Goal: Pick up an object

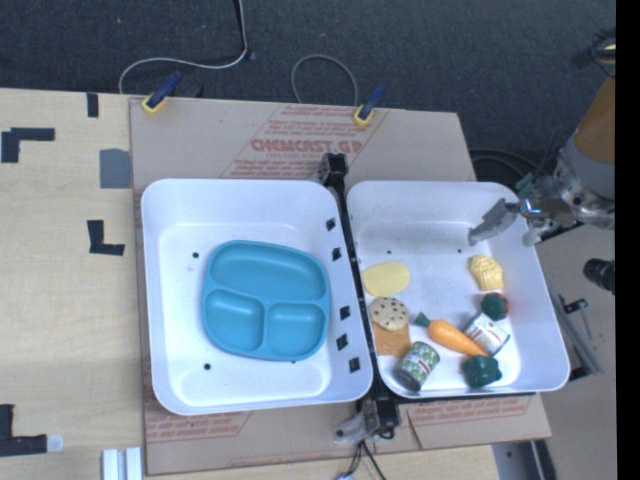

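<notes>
Corn sits in right bin near its right wall, just below-left of gripper, which hangs empty with fingers apart, so it's the nearest pick.

dark grey carpet lies beyond a pale wooden bench topped with brown cardboard.

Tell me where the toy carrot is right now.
The carrot lies in the right bin, toward its near edge, between the cookie on its left and a small can on its right.
</notes>
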